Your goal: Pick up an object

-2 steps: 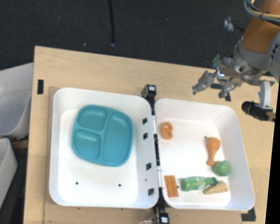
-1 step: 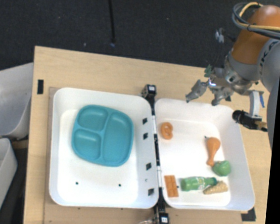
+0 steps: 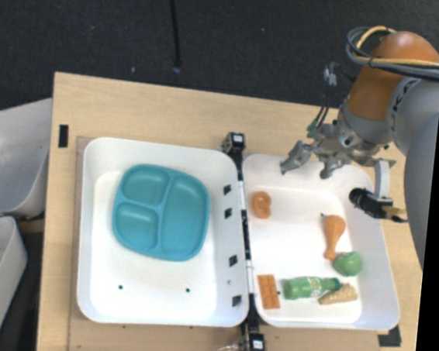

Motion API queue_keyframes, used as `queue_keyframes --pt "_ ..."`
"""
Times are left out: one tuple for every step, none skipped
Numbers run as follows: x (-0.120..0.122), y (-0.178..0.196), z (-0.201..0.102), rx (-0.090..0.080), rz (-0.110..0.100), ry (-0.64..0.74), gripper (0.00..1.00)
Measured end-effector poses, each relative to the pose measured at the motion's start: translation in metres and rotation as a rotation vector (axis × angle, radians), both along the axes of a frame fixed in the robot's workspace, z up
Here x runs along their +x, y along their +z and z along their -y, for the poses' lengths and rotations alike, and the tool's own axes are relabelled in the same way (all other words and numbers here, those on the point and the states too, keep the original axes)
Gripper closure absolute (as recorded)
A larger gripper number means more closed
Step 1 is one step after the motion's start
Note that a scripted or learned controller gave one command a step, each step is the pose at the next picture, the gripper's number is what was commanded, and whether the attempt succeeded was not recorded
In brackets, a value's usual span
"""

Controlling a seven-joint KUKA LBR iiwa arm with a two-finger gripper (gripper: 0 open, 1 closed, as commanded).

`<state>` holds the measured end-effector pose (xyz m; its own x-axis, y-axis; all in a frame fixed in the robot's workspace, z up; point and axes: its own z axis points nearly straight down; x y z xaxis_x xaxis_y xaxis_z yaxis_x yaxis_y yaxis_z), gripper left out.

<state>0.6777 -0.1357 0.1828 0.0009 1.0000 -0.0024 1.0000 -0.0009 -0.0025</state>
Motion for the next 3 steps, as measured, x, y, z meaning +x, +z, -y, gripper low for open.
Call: queue_keyframes --pt "0.004 -0.042 0.002 0.0 0.001 0.001 0.0" --pt "0.005 -0.028 0.003 -0.002 0.008 0.002 1.0" --pt "0.009 0.017 0.002 0.002 0.008 0.004 1.0"
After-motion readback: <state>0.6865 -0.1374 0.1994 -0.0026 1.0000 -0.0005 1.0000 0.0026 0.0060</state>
